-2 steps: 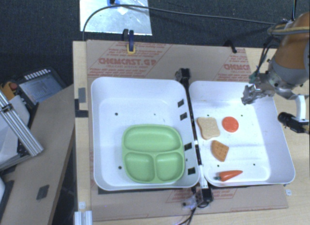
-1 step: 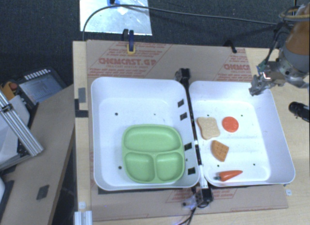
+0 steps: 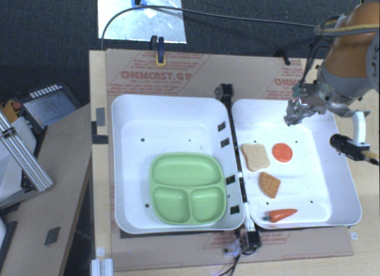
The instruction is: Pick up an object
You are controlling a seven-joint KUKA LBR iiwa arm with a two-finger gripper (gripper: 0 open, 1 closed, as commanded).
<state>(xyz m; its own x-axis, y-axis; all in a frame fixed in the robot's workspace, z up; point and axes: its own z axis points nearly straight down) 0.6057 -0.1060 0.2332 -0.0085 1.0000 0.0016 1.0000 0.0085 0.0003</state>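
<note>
Lying in the right bin point(image 3: 341, 168) are four small toy foods, any of which could be the object to pick up. A slice of bread point(image 3: 256, 156) sits near the bin's left wall, and just beside it to the right is a round red-orange tomato slice point(image 3: 282, 152); the two are close but apart. Below the bread lies a brown waffle-like piece point(image 3: 269, 184), tilted on its corner, and nearer the front wall an orange carrot point(image 3: 279, 215) lies on its side, its darker end pointing left. All four rest flat on the white floor of the bin, none touching another.

Up toward the bin's far right corner hangs the pincer point(image 3: 295, 114), well apart from the foods and above the back part of the bin. Nothing is seen between its fingers; whether they are spread or pressed together I cannot tell, since they are small and dark against the wrist. The grey arm point(image 3: 350, 55) with its orange band comes in from the right edge.

The left bin point(image 3: 127, 150) sits side by side with the right one, joined along a dark seam with clips. It holds a green divided plate point(image 3: 187, 187) with three compartments, set toward the front. Both bins stand on a brown sheet point(image 3: 178, 73) printed with red lettering, which covers the desk point(image 3: 65, 168).
</note>
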